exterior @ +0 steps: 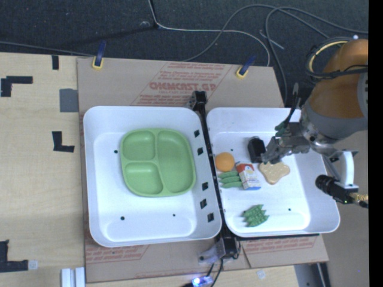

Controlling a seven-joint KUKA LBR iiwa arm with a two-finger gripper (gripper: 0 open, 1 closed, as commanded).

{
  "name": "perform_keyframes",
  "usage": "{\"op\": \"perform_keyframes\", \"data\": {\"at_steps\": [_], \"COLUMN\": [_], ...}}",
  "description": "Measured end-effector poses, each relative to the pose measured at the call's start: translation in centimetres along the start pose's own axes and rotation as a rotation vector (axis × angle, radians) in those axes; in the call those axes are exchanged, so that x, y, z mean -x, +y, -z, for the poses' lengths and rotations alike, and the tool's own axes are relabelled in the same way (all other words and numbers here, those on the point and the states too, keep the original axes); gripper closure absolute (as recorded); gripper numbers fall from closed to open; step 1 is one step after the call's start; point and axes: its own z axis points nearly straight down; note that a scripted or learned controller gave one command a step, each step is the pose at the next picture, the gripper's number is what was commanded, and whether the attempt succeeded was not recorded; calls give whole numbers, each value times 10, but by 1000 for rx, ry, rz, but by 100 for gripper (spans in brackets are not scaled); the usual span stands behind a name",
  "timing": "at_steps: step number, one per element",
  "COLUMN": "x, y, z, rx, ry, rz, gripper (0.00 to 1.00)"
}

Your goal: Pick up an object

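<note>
Camera view, sweeping from the far left: the left bin (99,178) sits well away from the pincer (270,154), and a green plate (158,162) with three compartments lies flat in it. Across the divider and into the right bin (299,202), where the action is! First up, an orange ball (225,161), to the left of the pincer and a little below it. Touching the ball's lower edge are the beans (230,180), lying flat. Just beside them on the right, nearer the pincer, is a small carton (248,176), red, white and blue. Lower down and well apart from the pincer, a green pod bunch (255,215) lies alone by the front wall. A black piece (256,148) stands just to the pincer's left; whether it is a loose thing or part of the tool, I cannot tell. Right below the pincer lies a tan biscuit (275,172), its upper edge near the tip. Is the pincer apart or together? Cannot tell from this angle, and nothing is seen clamped in it. To its right the grey arm (335,100) rises with its orange band.
</note>
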Motion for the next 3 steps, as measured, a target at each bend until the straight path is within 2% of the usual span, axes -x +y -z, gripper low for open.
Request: {"op": "perform_keyframes", "data": {"at_steps": [1, 3], "x": [-58, -179], "y": [9, 3], "z": [0, -3], "rx": [1, -1], "ry": [1, 0], "rz": [2, 2], "gripper": [100, 100]}}
